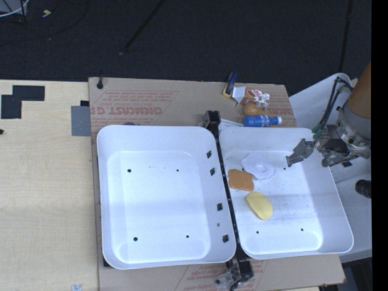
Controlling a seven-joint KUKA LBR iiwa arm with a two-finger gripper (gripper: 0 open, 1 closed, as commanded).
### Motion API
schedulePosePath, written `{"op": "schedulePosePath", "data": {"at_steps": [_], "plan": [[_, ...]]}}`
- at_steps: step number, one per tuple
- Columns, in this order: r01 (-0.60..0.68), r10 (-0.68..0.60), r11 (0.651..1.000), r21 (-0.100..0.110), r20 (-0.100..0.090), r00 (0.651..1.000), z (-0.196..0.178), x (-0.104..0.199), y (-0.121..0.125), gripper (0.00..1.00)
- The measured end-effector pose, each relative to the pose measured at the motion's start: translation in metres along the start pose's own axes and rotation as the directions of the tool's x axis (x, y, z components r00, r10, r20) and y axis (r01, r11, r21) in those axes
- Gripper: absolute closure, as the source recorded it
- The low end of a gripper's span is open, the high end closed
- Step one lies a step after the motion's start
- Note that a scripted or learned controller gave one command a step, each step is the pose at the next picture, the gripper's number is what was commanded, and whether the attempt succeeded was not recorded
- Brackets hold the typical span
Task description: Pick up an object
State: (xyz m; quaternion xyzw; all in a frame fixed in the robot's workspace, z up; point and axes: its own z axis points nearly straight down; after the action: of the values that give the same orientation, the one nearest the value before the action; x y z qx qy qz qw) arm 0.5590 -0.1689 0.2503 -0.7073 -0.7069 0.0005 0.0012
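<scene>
Two white bins (159,139) (327,223); right bin: one orange piece (240,180), one yellow piece (259,205).

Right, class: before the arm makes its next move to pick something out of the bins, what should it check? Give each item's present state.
1. Objects lie in the right bin: ok; orange piece, yellow piece, white disc.
2. Targets apart enough to grasp singly: ok for the yellow piece; orange piece sits close beside the disc.
3. Gripper above the right bin: ok, near its right side.
4. Gripper holds nothing: ok.
5. Finger opening: cannot tell.
</scene>
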Motion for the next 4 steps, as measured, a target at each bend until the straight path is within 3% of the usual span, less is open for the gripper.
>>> {"op": "schedulePosePath", "data": {"at_steps": [1, 2, 3, 4], "plan": [[0.004, -0.004, 1.000, -0.019, 0.004, 1.000, -0.203, 0.038, 0.016, 0.00], [0.004, -0.004, 1.000, 0.000, 0.002, 1.000, -0.204, 0.038, 0.015, 1.00], [0.009, -0.009, 1.000, -0.003, -0.002, 1.000, -0.226, 0.131, -0.042, 1.00], [0.011, -0.011, 1.000, -0.006, -0.002, 1.000, -0.283, 0.220, -0.084, 1.00]]}}
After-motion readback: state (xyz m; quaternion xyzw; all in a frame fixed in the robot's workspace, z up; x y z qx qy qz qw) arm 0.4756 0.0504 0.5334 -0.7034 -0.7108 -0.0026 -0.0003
